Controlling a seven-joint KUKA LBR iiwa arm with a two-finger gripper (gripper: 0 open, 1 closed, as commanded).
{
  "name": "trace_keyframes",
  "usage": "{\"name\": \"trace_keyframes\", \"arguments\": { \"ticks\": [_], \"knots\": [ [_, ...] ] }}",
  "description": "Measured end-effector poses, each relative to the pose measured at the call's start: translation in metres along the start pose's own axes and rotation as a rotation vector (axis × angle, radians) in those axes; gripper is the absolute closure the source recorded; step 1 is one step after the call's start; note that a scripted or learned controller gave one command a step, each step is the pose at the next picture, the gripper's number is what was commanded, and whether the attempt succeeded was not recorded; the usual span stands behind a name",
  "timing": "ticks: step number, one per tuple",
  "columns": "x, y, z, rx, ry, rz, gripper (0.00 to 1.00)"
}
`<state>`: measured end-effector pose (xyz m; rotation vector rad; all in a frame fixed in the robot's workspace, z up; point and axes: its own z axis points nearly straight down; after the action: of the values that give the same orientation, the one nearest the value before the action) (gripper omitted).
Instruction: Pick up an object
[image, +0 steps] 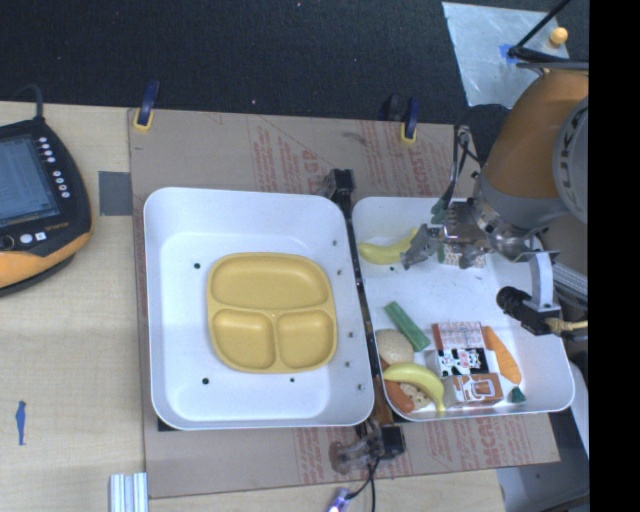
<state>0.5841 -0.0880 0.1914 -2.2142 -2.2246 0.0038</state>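
Wooden tabletop (80, 330), right bin (560, 395): we log a banana (385, 250) lying left-right at its upper-left corner, just left of the gripper (437, 247); finger state unclear.

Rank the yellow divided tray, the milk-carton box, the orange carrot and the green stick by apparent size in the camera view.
1. yellow divided tray
2. milk-carton box
3. orange carrot and green stick: look too alike in size to rank.
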Motion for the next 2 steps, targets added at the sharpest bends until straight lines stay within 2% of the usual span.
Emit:
{"name": "trace_keyframes", "arguments": {
  "ticks": [1,2],
  "knots": [
    [-0.012,-0.074,0.098,-0.003,-0.001,-0.002,0.0],
    [-0.014,-0.073,0.087,-0.006,-0.006,-0.005,1.0]
  ]
}}
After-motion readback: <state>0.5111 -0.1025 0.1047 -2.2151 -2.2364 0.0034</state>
